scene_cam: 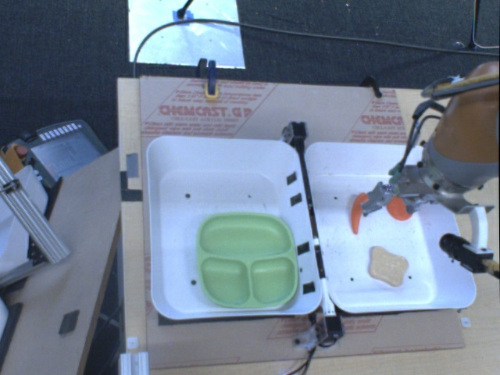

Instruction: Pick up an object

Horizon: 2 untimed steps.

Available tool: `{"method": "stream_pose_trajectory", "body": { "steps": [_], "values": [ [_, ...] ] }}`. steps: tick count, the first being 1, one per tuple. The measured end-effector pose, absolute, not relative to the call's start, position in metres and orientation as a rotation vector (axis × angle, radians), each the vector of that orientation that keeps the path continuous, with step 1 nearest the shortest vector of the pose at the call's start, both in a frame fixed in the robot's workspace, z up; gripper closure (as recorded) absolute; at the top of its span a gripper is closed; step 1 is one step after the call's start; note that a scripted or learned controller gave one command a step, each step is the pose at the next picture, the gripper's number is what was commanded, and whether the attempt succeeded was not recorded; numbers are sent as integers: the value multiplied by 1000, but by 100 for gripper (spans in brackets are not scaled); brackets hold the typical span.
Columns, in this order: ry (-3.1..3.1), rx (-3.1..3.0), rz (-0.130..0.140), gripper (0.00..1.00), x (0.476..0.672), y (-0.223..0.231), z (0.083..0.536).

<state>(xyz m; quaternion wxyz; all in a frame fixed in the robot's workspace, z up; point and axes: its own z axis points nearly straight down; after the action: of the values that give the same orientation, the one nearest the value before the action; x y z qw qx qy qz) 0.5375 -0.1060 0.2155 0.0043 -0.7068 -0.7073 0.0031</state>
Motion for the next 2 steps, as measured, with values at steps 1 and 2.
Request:
{"method": "stream_pose_trajectory", "body": {
  "steps": [1,2],
  "values": [
    [-2226,-2219,-2,0,540,-106,221],
    [-2220,-2219,3,0,533,-114,169]
  ]
}}
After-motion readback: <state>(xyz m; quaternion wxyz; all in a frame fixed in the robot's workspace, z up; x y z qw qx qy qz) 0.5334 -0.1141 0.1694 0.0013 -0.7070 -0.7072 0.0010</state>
